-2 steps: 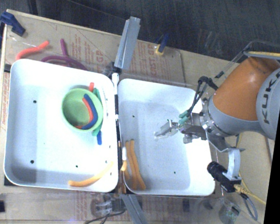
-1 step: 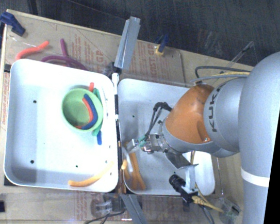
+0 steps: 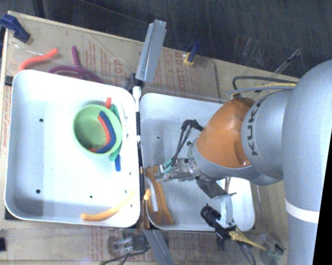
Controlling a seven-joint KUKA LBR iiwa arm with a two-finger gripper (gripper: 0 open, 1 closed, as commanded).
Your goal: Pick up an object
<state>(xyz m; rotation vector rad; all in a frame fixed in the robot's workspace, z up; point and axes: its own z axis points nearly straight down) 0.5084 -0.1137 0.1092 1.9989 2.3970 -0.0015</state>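
The left bin (image 3: 26, 157) holds a green bowl (image 3: 92, 129) near its middle, with red and blue curved pieces nested inside it, so those are awkward to grasp singly. A yellow curved strip (image 3: 108, 211) lies loose against that bin's near edge, toward its right corner. In the right bin (image 3: 162, 116), a brown curved object (image 3: 158, 202) rests against the left wall near the near-left corner, the likeliest thing to pick. The tool (image 3: 169, 171) hangs just above it, wrist bent down into the bin; I cannot tell how its grasp stands, and nothing is seen gripped.
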